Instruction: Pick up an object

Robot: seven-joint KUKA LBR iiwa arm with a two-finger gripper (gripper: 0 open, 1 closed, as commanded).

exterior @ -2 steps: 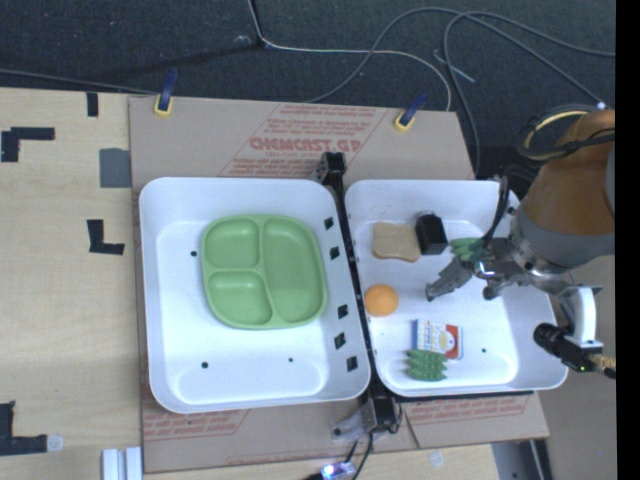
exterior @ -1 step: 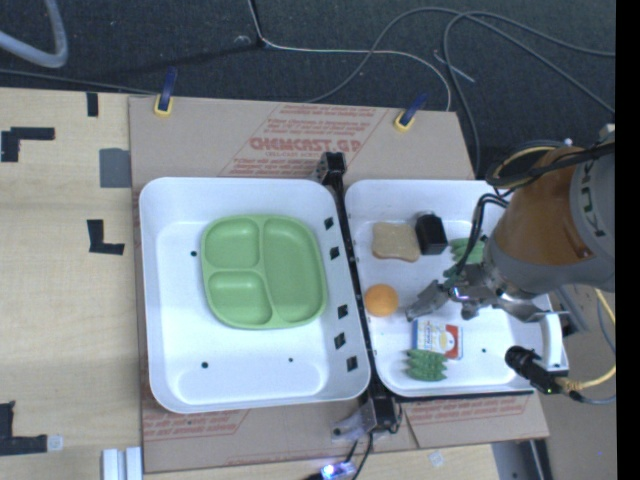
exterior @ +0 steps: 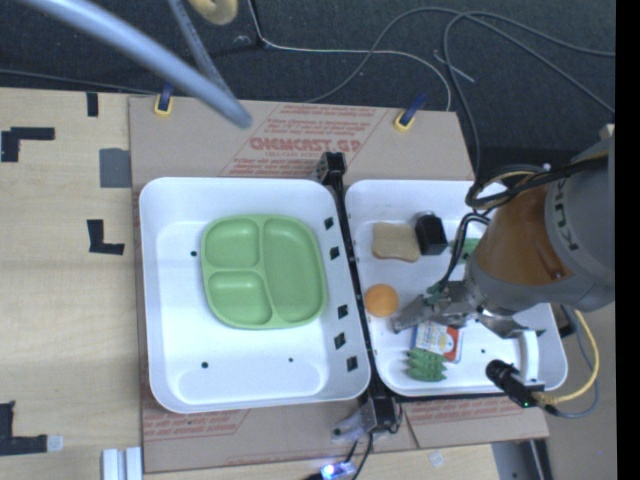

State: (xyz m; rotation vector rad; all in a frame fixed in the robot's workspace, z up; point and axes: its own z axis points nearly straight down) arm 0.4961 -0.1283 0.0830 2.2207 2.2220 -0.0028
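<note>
A grey robot arm (exterior: 560, 238) with an orange band reaches in from the right, over the right-hand shallow white plastic bin (exterior: 455, 193). Its metal two-finger gripper (exterior: 420, 316) points leftward and hangs low above the middle of that bin; the view does not show whether it is wide or narrow, and nothing can be seen held in it. Just to the gripper's left, close to it, sits a small round orange ball (exterior: 381, 299) with a smooth skin. Right under and just below the gripper lies a flat white packet with red and blue print (exterior: 438, 342), partly covered by the gripper. Touching that packet on its lower left is a small bumpy green toy (exterior: 425, 366). Above the gripper, farther up the bin, a tan, soft-looking bread-shaped piece (exterior: 397, 242) lies beside a small black block (exterior: 430, 233). A black divider strip (exterior: 347, 268) runs between the two bins. Well to the gripper's left, in the left-hand white bin (exterior: 165, 298), rests a pale green, smooth plastic plate with three compartments (exterior: 265, 271). Both bins stand on a brown cardboard sheet with red lettering (exterior: 300, 133) over a light wooden bench (exterior: 60, 318). Thin grey cables (exterior: 420, 28) trail across the dark floor beyond.
</note>
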